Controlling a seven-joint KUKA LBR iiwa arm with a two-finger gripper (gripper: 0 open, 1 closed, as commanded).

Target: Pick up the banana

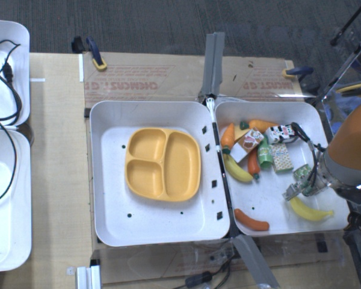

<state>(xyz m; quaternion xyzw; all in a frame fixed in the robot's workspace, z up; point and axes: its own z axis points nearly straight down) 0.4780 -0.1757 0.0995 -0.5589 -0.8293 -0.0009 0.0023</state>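
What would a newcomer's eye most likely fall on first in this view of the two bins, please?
Probably the big yellow divided plate, alone in the middle of the left bin. Next comes the bright jumble of toy food at the top of the right bin, with one banana by the divider. The gripper sits low on the right, just above a second banana.
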